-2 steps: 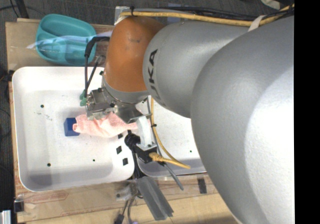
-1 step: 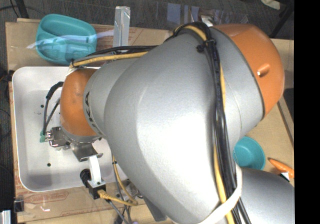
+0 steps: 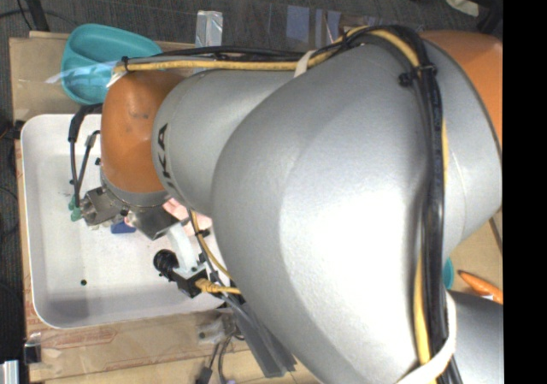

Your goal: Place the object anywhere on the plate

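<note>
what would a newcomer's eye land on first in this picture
The huge grey arm swallows the centre and right of the camera view, an orange band showing at its wrist over the left white bin. Next comes a teal object at the bin's far left corner, then the yellow cable running along the arm's top.

The desk (image 3: 128,344) showed as a tan wooden surface around the left white bin (image 3: 38,228), which sat directly on it. A teal plastic object (image 3: 94,53) rested on the desk just beyond the bin's far corner. Past the bin's near rim, a strip of bare desk carried reddish markings.
</note>
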`<state>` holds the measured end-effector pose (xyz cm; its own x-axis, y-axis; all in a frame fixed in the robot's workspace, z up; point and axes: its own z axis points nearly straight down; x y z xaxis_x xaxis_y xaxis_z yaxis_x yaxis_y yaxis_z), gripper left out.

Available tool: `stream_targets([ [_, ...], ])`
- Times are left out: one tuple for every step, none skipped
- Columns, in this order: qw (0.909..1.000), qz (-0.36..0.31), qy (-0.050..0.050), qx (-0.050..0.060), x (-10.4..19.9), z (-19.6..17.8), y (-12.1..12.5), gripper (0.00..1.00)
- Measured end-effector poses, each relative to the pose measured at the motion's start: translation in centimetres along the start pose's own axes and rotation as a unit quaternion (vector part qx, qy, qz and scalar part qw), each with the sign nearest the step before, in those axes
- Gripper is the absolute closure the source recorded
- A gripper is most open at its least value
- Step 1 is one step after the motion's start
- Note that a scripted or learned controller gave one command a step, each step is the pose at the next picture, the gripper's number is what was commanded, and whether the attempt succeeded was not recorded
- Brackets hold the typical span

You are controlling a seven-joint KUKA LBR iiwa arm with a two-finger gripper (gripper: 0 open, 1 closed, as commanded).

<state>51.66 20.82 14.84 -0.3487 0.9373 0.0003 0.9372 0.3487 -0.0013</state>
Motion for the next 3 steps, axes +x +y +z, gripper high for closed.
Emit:
stream_targets([
  [0.9986,-0.054,-0.001,-0.001,-8.4,-6.6,-4.4,1.0],
  [0.9998,-0.021,0.0,0.0,-3.3,-8.5,-2.9,1.0],
  [1.0,0.01,0.0,0.001,-3.7,-4.5,1.9,1.0],
])
